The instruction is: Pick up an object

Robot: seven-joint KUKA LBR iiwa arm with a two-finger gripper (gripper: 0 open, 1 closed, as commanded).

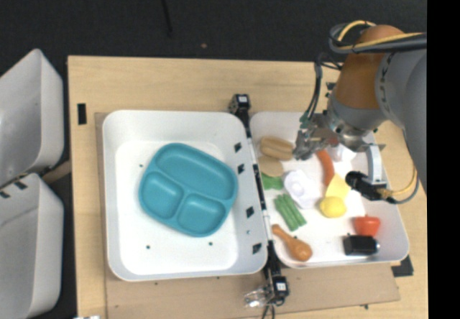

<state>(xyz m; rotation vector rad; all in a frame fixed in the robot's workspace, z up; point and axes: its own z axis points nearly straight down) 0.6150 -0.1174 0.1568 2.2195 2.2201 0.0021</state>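
Pincer (307,144) low in right bin (399,238), just beside tan bread roll (276,146); cannot tell its state. Teal plate (188,189) in left bin (122,253).

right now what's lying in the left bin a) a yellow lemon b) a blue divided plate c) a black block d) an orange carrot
b, since the blue divided plate lies alone in the left bin, while the small food items, such as the orange carrot, sit in the right bin under the gripper.
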